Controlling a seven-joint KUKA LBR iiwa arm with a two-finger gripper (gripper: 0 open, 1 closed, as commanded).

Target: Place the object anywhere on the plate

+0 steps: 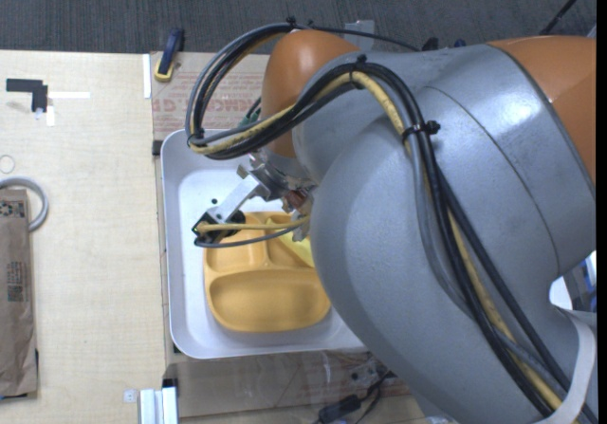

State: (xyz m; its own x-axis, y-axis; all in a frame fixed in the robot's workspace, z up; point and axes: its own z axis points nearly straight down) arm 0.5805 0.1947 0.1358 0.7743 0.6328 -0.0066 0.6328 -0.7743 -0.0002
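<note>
A yellow plate [266, 304] with several compartments lies in the white bin [185, 261], toward its near side. My gripper [275, 187] hangs low over the plate's far edge, mostly covered by the grey arm and its cables. A small pale yellow-green bit [303, 244] shows over the plate right at the arm's edge; I cannot make out what it is or whether it is held. The right part of the plate and bin is hidden under the arm.
A pale wooden surface [85, 223] lies left of the bin, with a brown paper packet [14, 289] at its left edge and a small black angle piece [28, 90]. A blue and yellow tool [171, 52] lies beyond the bin.
</note>
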